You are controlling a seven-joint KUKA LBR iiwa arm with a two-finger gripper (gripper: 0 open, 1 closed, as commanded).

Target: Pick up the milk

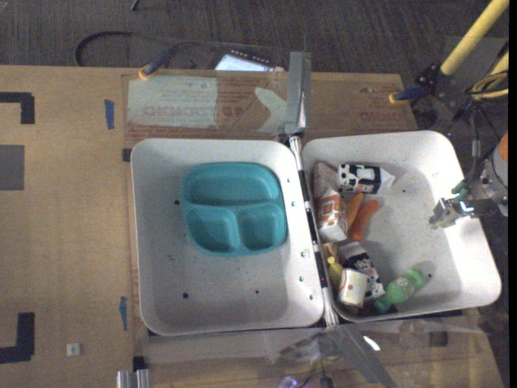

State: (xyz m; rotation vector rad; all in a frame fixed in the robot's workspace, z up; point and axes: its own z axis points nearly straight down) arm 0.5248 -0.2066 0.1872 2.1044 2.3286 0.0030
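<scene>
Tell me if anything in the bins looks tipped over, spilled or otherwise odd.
No spill shows. In the right bin, the items lie jumbled along its left wall; the cow-print milk lies on its side, as does the green bottle. The teal tray sits flat in the left bin.

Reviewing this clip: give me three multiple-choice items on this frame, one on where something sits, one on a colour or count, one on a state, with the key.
1. Where does the teal divided tray lie?
A. In the left bin
B. In the right bin
C. On the bench outside the bins

2. How many compartments does the tray have?
A. Two
B. Three
C. Five

3. How does the cow-patterned milk carton lie relative to the gripper?
A. Lifted clear between its fingers
B. In the right bin, apart from it
C. Set down on the tray

Key: 1 A, the tray rests on the left bin's floor. 2 B, one long section above two smaller ones. 3 B, the carton lies near the bin's upper left while the gripper is at the right wall.
</scene>
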